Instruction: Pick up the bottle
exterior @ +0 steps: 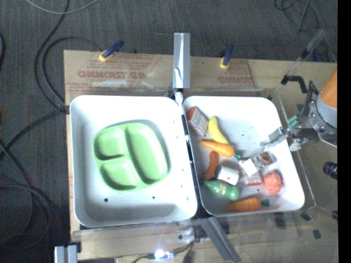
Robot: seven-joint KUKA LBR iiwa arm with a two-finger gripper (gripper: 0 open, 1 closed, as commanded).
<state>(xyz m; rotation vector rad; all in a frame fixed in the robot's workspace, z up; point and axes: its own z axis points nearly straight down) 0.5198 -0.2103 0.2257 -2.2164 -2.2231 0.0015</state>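
1. The green bottle [221, 189] lies on its side near the front of the right bin [249, 109], white cap end toward the divider between the bins, body pointing right toward the bin's middle.
2. The gripper [272, 141] hangs over the right-hand part of that bin, well apart from the bottle and up-right of it. Whether its fingers are spread or pressed together I cannot tell; nothing is seen between them.
3. Crowding is the main risk. A white cylinder with a dark end [227, 173] sits just above the bottle, a sausage-like orange piece [211, 165] leans in from the upper left, and a carrot [243, 204] lies just below to the right. A descending finger would likely land on one of these and push the bottle aside.
4. The bottle looks round and smooth, so a pinch set off-centre could squirt it out sideways, probably toward the divider wall.
5. Small boxes [255, 167] and a pink lump [273, 182] lie between gripper and bottle; a low sweep across would drag them along.
6. Edges: the bottle is near the front wall and the left wall of its bin, leaving little space on those sides.
7. Open room is the bare floor in the bin's upper right, beneath the gripper. The left bin [82, 125] holds a green compartment tray [130, 154].
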